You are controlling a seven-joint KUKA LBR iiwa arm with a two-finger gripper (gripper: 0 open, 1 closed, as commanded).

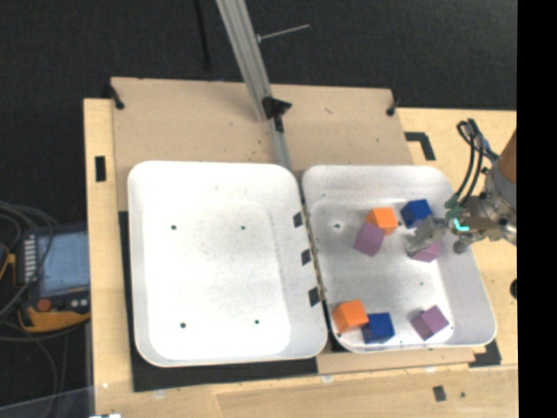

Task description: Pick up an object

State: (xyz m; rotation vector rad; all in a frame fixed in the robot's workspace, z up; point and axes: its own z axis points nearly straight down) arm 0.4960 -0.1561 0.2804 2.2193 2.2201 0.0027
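Gripper (pixel 432 238) sits low in the right bin (pixel 452 190), at 3 o'clock, over a purple block (pixel 426 252); can't tell its opening or any grasp.

A light wooden bench (pixel 261 129) fills most of the frame, with a darker brown board laid across its upper part. Beyond it, along the top and left of the frame, the floor (pixel 87 33) is dark and carpet-like. A slim metal pole (pixel 248 50) slants from the top centre down to the bench (a black clamp sits at its foot). At the lower left lie black cables (pixel 17 259) and a handheld screen unit (pixel 57 277) with yellow trim. Light is even and soft.
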